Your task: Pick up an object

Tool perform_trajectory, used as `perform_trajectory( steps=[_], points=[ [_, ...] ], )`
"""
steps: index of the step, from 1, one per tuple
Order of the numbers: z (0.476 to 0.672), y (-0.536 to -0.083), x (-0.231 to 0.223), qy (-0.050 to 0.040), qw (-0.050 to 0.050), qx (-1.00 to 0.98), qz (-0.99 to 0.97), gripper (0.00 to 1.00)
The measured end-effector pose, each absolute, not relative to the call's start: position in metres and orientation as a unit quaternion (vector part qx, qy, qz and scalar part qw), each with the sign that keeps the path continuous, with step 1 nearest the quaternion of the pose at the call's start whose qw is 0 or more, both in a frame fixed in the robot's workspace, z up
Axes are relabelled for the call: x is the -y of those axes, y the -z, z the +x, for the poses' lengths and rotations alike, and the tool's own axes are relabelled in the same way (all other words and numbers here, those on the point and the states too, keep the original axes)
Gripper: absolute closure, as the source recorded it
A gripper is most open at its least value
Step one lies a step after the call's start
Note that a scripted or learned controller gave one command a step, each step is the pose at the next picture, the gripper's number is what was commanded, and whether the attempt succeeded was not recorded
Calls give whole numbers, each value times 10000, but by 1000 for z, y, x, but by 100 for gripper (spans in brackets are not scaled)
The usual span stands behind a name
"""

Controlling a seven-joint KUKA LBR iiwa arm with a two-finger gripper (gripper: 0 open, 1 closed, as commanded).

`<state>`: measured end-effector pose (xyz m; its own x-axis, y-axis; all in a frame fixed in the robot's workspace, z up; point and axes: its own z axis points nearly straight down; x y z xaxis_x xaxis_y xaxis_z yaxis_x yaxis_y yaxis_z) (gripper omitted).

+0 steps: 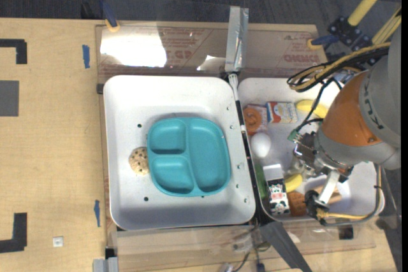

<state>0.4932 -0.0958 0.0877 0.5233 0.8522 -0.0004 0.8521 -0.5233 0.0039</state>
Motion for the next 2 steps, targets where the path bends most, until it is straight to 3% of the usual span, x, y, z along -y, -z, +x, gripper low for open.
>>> perform_trajectory(
  steps=[1,2],
  points=[
    [576,-117,152,-7,16,-5637,8260,100],
    [574,-114,142,6,-11,-6511,7589,100]
  ],
)
